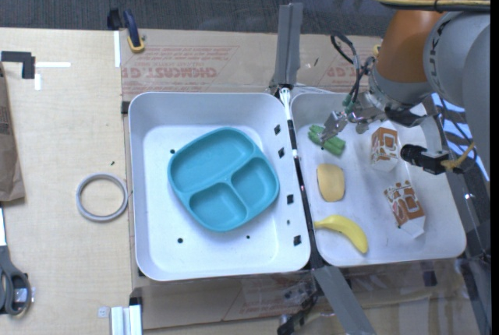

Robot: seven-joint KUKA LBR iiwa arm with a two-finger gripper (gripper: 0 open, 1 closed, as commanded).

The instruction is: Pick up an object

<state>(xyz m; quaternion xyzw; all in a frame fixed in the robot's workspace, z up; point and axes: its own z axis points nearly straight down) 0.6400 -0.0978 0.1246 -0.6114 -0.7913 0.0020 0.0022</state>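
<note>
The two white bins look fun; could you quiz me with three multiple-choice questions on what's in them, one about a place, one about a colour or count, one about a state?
1. Where does the blue divided plastic plate lie?
A. left white bin
B. right white bin
C. on the wooden bench

2. What colour is the small block beside the gripper?
A. red
B. green
C. purple

3. How does the yellow banana sit?
A. lifted by the fingers
B. on the plate
C. lying on the right bin's floor

Answers: 1 A, the plate fills the left bin. 2 B, it is plainly green. 3 C, it rests near the front wall, apart from the gripper.
</note>
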